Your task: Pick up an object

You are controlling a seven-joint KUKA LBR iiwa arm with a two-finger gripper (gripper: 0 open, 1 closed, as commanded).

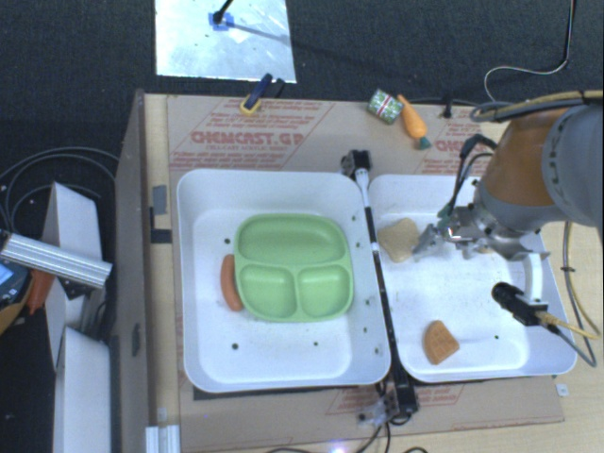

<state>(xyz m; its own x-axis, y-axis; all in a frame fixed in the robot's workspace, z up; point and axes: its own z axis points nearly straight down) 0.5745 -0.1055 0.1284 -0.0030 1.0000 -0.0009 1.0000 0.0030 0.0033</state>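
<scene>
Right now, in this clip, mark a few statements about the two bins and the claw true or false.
1. The green divided plate lies in the left bin. True.
2. The hot dog sits inside one of the plate's compartments. False: it lies on the bin floor beside the plate's left edge.
3. The claw is over the right bin, near the pale bread piece. True.
4. The orange-brown piece is between the claw's fingers. False: it lies apart on the bin floor, nearer the front.

arm [566,163]: grey rounded casing, thick
band [517,163]: orange, wide, above wrist
wrist [491,223]: grey metal, boxy
cable [464,173]: thin black, looped by wrist
</scene>
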